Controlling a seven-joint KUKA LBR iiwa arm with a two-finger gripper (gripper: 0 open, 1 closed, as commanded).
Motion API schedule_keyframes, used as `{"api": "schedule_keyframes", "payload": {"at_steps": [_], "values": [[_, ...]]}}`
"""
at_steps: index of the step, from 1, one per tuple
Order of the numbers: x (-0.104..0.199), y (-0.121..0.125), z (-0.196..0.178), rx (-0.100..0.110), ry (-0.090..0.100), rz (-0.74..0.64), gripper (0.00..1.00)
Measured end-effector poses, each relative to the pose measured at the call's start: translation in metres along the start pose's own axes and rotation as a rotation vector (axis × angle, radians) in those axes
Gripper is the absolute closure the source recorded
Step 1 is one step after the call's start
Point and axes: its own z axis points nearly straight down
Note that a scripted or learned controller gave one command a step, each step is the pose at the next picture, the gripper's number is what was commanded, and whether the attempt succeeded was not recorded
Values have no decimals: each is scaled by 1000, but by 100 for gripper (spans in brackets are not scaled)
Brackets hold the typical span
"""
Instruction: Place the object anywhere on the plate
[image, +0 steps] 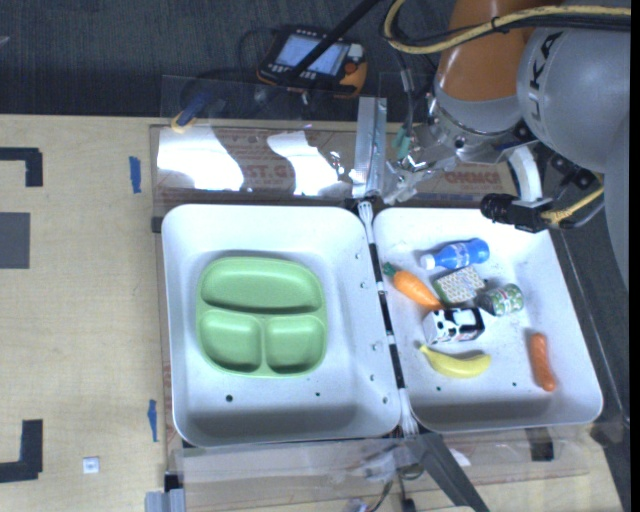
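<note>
Overhead, my arm (560, 80) reaches in from the right, its orange band above the far edge of the right bin (580, 400), and my gripper (410, 165) hangs near the back where the two bins meet; whether it is open or closed I cannot tell from this angle.

Down in the left bin (185, 400) lies the green plate (262, 312), a divided one with a long section at the back and two smaller sections in front. Nothing rests on it.

All the loose objects sit in the right bin, clustered toward its middle. A blue bottle (458, 253) lies tilted near the back, just above a small checkered block (458, 287). An orange carrot (415, 289) lies just left of that block, close to the wall between the bins. A greenish can (503, 299) rests on its side just right of the block. A black-and-white toy (456, 324) sits below the block, touching or nearly touching a yellow banana (457, 363) in front of it. An orange sausage-shaped piece (541, 361) lies apart, toward the right wall.

Yellow cables (575, 205) loop beside my wrist above the back right corner of the bin.
</note>
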Motion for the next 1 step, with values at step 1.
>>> {"api": "schedule_keyframes", "payload": {"at_steps": [1], "values": [[60,21,-119,2,0,4,100]]}}
